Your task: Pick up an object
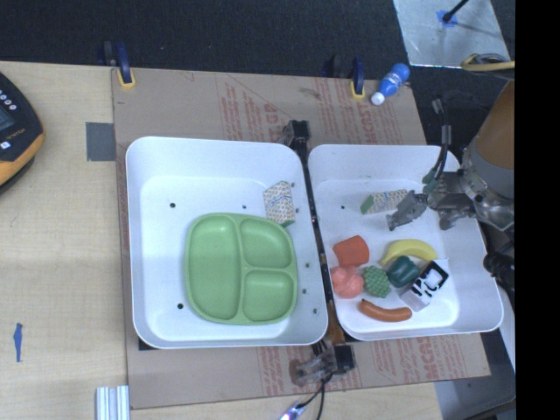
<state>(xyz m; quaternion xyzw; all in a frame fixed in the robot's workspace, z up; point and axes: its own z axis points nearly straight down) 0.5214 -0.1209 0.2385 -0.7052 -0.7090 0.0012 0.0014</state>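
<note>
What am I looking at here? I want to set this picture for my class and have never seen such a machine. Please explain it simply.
One camera looks down at a slant on a workbench. A robot arm reaches in from the picture's right; its hand hangs over the right bin, with nothing visibly between its parts. Two shallow white bins sit side by side. The left bin holds a green divided plate and a small patterned packet. The right bin holds toy food and small items: an orange block, a yellow banana, a red sausage, a pink piece. The job is to pick one up.
</note>
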